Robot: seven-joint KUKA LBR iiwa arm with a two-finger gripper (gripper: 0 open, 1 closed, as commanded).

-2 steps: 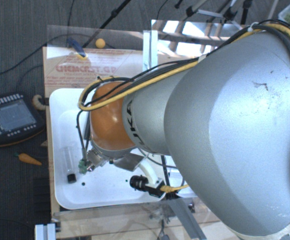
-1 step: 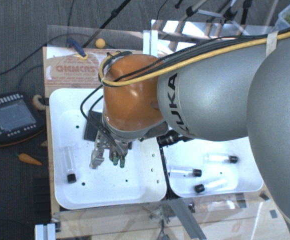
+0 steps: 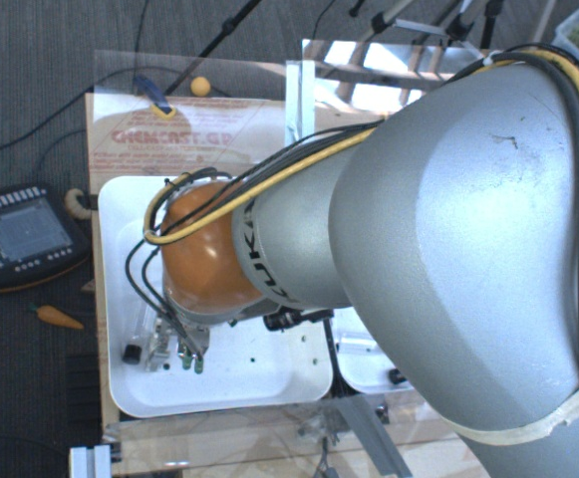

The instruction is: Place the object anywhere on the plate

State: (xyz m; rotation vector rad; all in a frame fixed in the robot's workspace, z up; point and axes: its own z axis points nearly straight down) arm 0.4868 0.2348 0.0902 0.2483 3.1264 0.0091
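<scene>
My gripper (image 3: 175,353) hangs below the orange wrist band (image 3: 204,252), low over the front left part of the left white bin (image 3: 120,217). A small dark object (image 3: 130,352) lies on the bin floor just left of the gripper, apart from it. The grey arm covers most of the left bin's middle and nearly all of the right bin (image 3: 364,371), and hides what lies under it.
A small dark item (image 3: 397,376) shows in the visible strip of the right bin. Behind the left bin lies a printed cardboard sheet (image 3: 169,137) with a blue clamp (image 3: 154,96) and a yellow ball (image 3: 200,86). A teach pendant (image 3: 25,237) sits off the bench at left.
</scene>
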